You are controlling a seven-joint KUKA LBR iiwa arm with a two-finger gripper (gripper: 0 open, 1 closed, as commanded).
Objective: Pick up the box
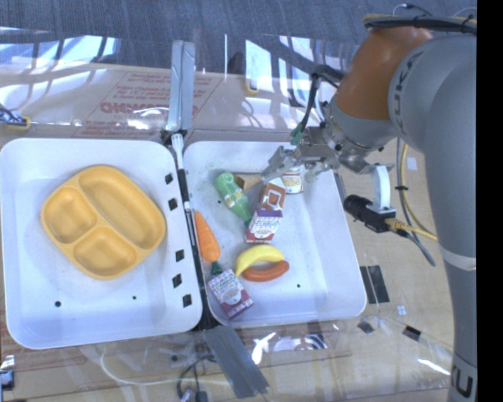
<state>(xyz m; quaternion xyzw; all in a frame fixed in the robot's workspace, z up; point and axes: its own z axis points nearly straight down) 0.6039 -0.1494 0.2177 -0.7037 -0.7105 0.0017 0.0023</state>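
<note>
A grey KUKA arm with an orange band is reaching in from the right side of the bench and hanging its gripper (295, 159) over the far edge of the right bin (335, 249), where the box (267, 212), a small orange-and-white carton, is lying just below and slightly left of the fingertips, toward the middle of the bin. The carton's long axis is running nearly from the far edge toward the near edge, tilting a little leftward at its near end, so its upper end is sitting closest to the gripper. Whether the metal fingers are spread or closed cannot be told from this angle, since they are blurring into a small white cup-like item (291, 181) lying directly beneath them, and nothing is visibly held between them. A green bottle (231, 193) is lying just left of the box, an orange carrot (206, 235) is resting along the bin's left wall, a yellow banana with a red piece (262, 263) is sitting just beyond the box's near end, and a second small carton (230, 292) is occupying the near left corner. In the left bin (33, 308), a yellow divided plate (102, 221) is resting well apart from the action. Judging from the layout, a short drop down and slightly left would bring the hand onto the box, with the cup and bottle crowding the approach
</note>
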